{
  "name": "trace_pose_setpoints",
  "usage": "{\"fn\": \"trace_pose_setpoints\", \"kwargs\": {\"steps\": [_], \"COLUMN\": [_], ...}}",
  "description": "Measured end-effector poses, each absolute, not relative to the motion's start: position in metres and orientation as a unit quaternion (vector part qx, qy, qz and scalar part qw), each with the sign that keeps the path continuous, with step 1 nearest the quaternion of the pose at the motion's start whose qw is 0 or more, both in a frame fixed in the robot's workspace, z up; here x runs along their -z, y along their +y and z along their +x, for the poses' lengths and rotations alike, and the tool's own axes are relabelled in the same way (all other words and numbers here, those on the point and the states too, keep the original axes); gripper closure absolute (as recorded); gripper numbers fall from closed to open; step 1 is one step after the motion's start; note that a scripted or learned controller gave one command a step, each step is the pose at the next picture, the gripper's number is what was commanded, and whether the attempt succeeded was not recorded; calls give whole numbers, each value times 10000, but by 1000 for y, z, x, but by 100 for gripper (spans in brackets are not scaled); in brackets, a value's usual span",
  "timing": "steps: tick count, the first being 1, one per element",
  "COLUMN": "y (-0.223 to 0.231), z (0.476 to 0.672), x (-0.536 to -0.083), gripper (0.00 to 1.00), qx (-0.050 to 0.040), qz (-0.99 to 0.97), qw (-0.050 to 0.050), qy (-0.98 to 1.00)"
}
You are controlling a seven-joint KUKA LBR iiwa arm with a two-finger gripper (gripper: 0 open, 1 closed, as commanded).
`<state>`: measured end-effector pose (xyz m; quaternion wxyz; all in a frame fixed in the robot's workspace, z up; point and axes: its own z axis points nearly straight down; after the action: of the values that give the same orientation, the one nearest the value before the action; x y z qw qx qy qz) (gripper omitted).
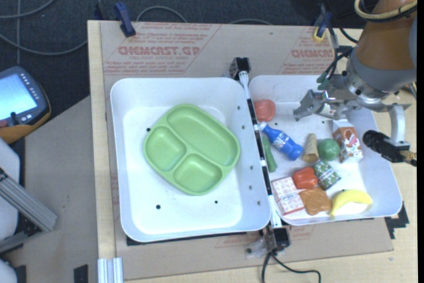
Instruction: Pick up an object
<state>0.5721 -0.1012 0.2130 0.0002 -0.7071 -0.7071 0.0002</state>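
My gripper (322,107) hangs over the back of the right bin (387,172), open, with nothing between its fingers. It sits just behind a tan cone (310,148), a green ball (328,149) and a red-and-white carton (348,142). Left of it lie a red cup (265,109) and a blue bottle (281,142). Toward the front are a red block (305,177), a dark green packet (326,174), a pink-and-white box (286,194), a brown toast piece (317,202) and a banana (351,199).
The left bin (126,142) holds a green divided plate (192,149). A thin green stick (268,159) lies along the right bin's left wall. A black part of the arm (387,146) overhangs the right bin's right side.
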Motion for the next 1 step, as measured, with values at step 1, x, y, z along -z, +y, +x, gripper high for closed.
{"fn": "trace_pose_setpoints", "kwargs": {"steps": [1], "y": [-120], "z": [574], "x": [-104], "gripper": [0], "qx": [31], "qz": [-7072], "qw": [-74], "qy": [-7070]}}
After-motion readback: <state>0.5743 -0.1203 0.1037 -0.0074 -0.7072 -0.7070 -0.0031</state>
